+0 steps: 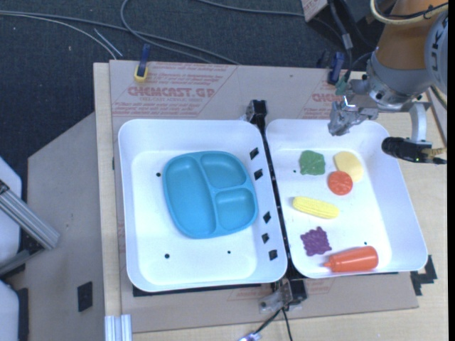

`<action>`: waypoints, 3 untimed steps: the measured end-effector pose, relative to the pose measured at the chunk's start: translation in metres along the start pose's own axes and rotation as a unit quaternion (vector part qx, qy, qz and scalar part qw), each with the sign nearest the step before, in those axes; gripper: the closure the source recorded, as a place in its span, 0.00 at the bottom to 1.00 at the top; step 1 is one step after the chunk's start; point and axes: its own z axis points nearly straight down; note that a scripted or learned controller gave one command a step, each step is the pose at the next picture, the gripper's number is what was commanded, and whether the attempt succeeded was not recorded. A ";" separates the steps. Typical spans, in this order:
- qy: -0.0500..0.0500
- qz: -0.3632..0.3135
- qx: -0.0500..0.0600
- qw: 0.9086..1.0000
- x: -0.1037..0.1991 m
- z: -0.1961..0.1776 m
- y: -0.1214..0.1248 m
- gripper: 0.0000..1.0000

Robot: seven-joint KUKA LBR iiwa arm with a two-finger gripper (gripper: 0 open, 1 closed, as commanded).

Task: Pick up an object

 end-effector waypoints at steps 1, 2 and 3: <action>0.001 -0.002 0.000 1.000 0.053 -0.010 0.000 1.00; 0.001 -0.002 0.002 1.000 0.098 -0.012 -0.003 1.00; 0.001 -0.002 0.001 1.000 0.156 -0.002 0.004 1.00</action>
